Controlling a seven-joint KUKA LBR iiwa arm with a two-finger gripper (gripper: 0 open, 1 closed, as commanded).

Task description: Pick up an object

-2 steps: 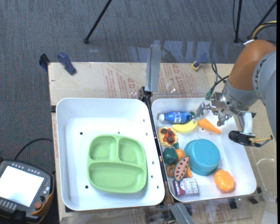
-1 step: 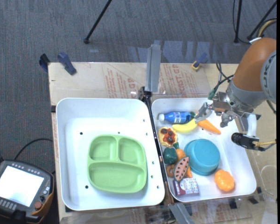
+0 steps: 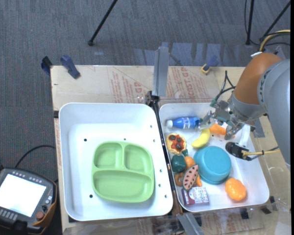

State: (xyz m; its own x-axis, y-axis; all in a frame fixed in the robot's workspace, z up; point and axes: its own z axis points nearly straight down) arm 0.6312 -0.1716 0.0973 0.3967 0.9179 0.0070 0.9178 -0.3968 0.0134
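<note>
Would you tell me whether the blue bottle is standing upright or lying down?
Lying down: the blue bottle rests on its side in the right bin, white cap pointing left.

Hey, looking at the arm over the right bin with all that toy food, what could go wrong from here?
Crowding: the gripper hangs at the back of the right bin, right by a small orange piece, the banana and the bottle. Coming down, it may nudge a neighbour instead of getting a clean hold.

Rolling: the bottle lies on its side, so a bump might send it away.

The blue bowl sits close in front, leaving little room.
</note>
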